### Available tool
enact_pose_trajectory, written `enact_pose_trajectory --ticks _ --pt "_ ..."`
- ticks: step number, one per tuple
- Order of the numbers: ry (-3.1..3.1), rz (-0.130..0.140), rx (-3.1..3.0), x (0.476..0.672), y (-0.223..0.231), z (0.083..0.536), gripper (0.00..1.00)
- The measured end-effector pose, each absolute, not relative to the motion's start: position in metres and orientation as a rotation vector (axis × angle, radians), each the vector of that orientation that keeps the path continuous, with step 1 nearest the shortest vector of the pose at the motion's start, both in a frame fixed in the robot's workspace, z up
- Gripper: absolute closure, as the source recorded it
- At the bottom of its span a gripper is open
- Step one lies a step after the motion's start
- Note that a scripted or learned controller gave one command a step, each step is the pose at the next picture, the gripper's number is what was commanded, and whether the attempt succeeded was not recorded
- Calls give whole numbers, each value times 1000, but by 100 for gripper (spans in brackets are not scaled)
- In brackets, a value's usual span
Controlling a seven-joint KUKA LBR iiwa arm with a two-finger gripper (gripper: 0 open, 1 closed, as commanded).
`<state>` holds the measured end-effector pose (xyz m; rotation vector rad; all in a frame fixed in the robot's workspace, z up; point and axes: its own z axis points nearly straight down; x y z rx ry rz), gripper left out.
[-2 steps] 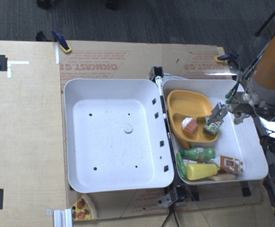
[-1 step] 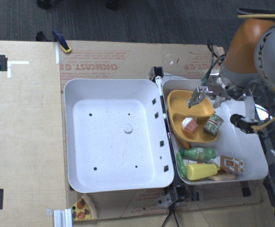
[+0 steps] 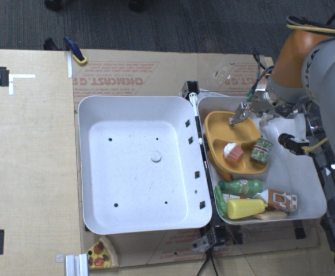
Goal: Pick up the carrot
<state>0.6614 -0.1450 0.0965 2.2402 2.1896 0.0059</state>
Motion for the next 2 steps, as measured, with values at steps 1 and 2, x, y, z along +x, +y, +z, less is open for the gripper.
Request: enact_pose_trajectory --ticks 1,2 --pt "2185 -4 2238 661 -149 105 100" --pt "1616 -14 2694 628 -122 111 100"
